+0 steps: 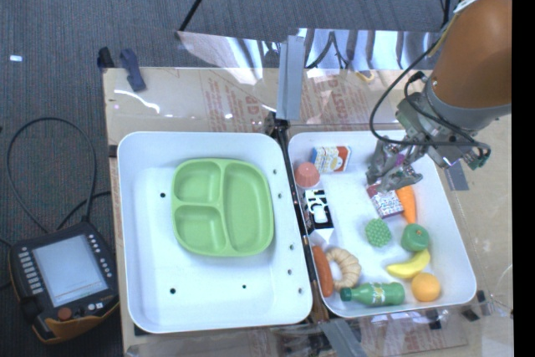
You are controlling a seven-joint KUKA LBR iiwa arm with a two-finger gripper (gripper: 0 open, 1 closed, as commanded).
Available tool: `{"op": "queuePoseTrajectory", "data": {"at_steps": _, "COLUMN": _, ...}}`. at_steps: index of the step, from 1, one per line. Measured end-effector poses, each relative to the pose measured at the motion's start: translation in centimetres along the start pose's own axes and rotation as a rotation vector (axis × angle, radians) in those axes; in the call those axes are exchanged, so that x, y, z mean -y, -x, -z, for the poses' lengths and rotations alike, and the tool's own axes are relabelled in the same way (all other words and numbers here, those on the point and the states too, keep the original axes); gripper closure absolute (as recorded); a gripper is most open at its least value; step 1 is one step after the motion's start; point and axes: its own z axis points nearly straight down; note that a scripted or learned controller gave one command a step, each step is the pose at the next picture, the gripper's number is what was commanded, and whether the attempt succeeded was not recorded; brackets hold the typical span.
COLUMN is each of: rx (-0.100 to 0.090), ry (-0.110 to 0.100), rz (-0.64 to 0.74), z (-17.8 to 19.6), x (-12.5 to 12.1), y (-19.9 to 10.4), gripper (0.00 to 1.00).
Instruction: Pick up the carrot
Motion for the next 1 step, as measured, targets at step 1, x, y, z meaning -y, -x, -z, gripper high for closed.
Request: {"op": "queuePoseTrajectory", "data": {"at_steps": 1, "rx": -0.017, "ry": 0.022, "rz": -0.016, "z": -1.12, "x": -9.26, "y": 1.30, "gripper": 1.00}}
